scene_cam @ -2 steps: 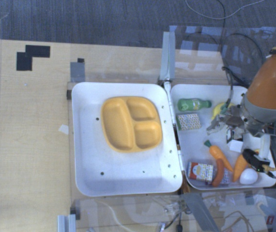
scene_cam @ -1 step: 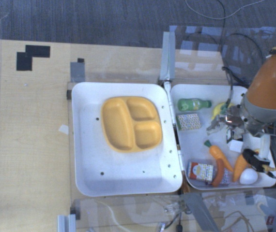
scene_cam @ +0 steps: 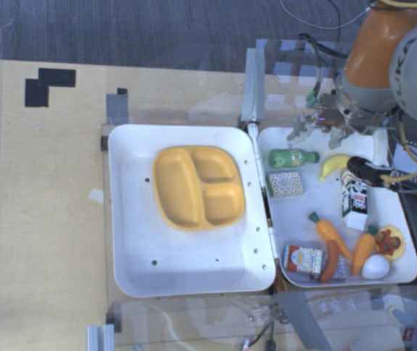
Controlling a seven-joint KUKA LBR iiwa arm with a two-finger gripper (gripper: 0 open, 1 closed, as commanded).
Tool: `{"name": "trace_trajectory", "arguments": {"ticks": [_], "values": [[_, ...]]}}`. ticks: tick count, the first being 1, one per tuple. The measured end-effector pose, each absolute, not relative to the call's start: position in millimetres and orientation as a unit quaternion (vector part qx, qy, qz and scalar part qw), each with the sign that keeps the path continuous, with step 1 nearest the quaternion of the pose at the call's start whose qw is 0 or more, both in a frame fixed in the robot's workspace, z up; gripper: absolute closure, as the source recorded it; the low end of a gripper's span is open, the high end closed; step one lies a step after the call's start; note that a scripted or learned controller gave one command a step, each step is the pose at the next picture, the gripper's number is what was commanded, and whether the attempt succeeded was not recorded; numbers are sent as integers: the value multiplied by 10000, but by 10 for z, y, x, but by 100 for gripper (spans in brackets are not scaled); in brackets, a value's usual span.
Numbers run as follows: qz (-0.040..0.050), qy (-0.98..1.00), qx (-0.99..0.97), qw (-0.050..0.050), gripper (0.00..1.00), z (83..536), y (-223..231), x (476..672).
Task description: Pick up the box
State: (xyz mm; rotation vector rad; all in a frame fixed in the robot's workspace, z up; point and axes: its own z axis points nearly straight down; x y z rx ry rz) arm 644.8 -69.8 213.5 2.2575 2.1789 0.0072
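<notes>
The end effector (scene_cam: pixel 318 123) hangs open and holds nothing above the right white bin (scene_cam: pixel 410 269), away from the small patterned flat box (scene_cam: pixel 286 184).

pincer (scene_cam: pixel 318 125) above right bin (scene_cam: pixel 411 269) (fingers blurred, perhaps spread) | box (scene_cam: pixel 286 184) beside bottle (scene_cam: pixel 292 158)

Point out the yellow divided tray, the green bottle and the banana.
yellow divided tray (scene_cam: pixel 197 187): camera view, in the left bin, on the ridge between its compartments.
green bottle (scene_cam: pixel 290 158): camera view, in the right bin, on the middle of its body.
banana (scene_cam: pixel 333 165): camera view, in the right bin, on its curved middle.
</notes>
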Motion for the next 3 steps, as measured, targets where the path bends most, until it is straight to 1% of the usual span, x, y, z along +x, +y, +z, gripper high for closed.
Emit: {"name": "trace_trajectory", "arguments": {"ticks": [1,2,3], "values": [[12,6969,7172,10,0,1710,-890,5252],[21,6907,7232,18,0,1857,-115,6363],[42,6932,7207,43,100,1980,-103,6380]]}}
